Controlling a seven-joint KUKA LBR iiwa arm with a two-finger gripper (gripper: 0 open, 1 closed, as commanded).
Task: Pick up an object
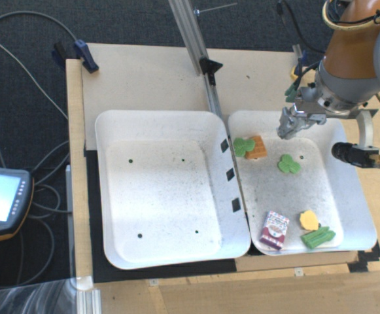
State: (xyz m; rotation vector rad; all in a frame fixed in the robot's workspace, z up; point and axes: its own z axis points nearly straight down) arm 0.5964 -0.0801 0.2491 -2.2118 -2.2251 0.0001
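A: The bench [144, 84] carries two white bins; nearest, at six o'clock in the right bin [356, 208], lie a small packet [275, 229], a yellow piece [309, 220] and a green piece [318, 237].

B: Loose, probably scattered for picking. Farther up?

A: A green piece [289, 165], then a green-and-orange pair [250, 147]. The end effector [288, 131] hangs at twelve o'clock, holding nothing; whether it's spread, I cannot tell.

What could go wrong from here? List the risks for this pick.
1. The gripper hangs near the right bin's back wall, so a straight descent may hit bare floor or the wall.
2. The green piece touches the orange block; a grasp there may catch both or push one away.
3. The small green piece looks low and may slip.
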